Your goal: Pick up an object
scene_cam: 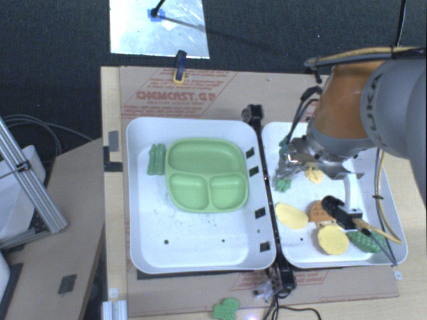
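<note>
The claw [285,171] hangs over a shallow white bin [303,245], and its grip cannot be told. A small green piece [283,185] lies just beneath.

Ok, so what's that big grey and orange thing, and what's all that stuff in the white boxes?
That is a robot arm. A camera up above looks down on it. The arm comes in from the right, and its gripper, a sort of hand, is over the right bin. That bin has yellow pieces and a small green piece right by the gripper. I cannot tell whether it holds anything. The left bin has a green plate with green stalks next to it.
</note>
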Available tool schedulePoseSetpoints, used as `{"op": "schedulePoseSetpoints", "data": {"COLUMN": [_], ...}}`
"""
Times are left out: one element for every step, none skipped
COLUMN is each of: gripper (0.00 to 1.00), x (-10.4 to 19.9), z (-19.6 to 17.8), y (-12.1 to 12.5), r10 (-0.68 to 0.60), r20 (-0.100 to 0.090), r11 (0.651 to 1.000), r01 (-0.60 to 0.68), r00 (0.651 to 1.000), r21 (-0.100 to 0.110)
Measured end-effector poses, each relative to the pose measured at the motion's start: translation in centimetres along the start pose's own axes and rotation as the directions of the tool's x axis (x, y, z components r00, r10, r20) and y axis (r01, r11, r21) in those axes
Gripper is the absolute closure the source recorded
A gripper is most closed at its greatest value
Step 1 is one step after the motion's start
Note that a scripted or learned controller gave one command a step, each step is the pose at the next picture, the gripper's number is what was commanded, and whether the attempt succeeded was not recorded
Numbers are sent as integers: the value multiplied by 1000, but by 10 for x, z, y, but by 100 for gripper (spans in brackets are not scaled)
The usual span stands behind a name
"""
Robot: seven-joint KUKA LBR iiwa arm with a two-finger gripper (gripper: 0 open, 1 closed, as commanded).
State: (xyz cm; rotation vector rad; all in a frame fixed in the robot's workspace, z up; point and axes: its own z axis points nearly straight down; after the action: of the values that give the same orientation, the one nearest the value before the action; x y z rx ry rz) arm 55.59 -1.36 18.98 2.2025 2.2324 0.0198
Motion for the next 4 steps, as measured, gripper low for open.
{"op": "schedulePoseSetpoints", "data": {"gripper": [100, 100, 100, 100], "x": [62, 154, 187, 249], "z": [-40, 21, -135, -18], "y": [-6, 6, 95, 114], "r10": [3, 2, 6, 6], "r20": [1, 1, 0, 5], "r11": [1000, 1000, 1000, 1000], "r01": [-3, -2, -6, -6], "r00": [1000, 1000, 1000, 1000], "r21": [7, 17, -7, 21]}}
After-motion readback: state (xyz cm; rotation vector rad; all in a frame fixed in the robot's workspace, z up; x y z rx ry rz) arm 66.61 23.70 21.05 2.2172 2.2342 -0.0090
